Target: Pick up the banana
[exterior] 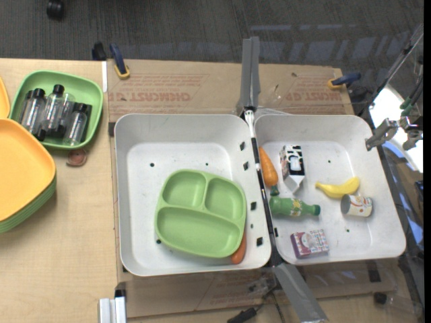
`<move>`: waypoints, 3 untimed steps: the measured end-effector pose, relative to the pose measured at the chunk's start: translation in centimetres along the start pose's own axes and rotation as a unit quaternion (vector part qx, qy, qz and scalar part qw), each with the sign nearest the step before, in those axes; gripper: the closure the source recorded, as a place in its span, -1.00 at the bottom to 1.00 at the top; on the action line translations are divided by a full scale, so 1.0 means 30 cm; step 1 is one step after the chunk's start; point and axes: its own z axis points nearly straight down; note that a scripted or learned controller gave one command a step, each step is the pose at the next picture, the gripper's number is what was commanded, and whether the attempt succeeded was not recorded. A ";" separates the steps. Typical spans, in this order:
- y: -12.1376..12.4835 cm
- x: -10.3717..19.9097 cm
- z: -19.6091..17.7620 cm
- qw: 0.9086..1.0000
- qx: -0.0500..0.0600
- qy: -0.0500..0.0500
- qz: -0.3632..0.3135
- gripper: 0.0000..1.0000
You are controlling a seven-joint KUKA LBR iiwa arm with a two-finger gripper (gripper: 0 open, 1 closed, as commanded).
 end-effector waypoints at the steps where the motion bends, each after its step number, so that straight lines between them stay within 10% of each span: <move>1: -0.040 0.030 0.467 0.981 -0.002 0.003 0.195 -1.00; 2: -0.203 0.131 0.606 0.984 0.001 0.001 0.180 -1.00; 3: -0.204 0.128 0.577 0.983 0.002 0.001 0.182 1.00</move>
